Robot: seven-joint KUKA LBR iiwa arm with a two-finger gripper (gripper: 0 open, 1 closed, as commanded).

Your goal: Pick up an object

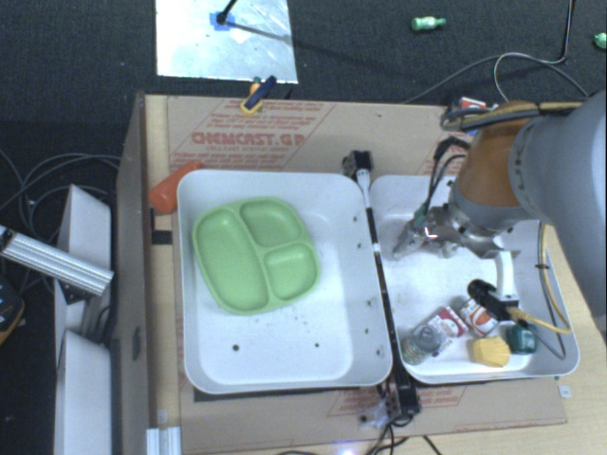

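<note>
My gripper (pixel 410 243) hangs low over the upper left part of the right bin (pixel 398 197), near the wall between the two bins. Nothing shows between its fingers. The loose objects lie in a cluster at the bin's near edge, below and to the right of the gripper: a small clear round container (pixel 423 338), a red and white packet (pixel 456 318), a yellow lump (pixel 491 352) and a small teal piece (pixel 521 338). The grey arm with its orange band (pixel 488 164) covers the bin's right side.
A green divided plate (pixel 254 253) lies in the left bin (pixel 275 358). An orange object (pixel 163 190) sits just outside that bin's far left corner. Both bins rest on a cardboard sheet (pixel 247 131).
</note>
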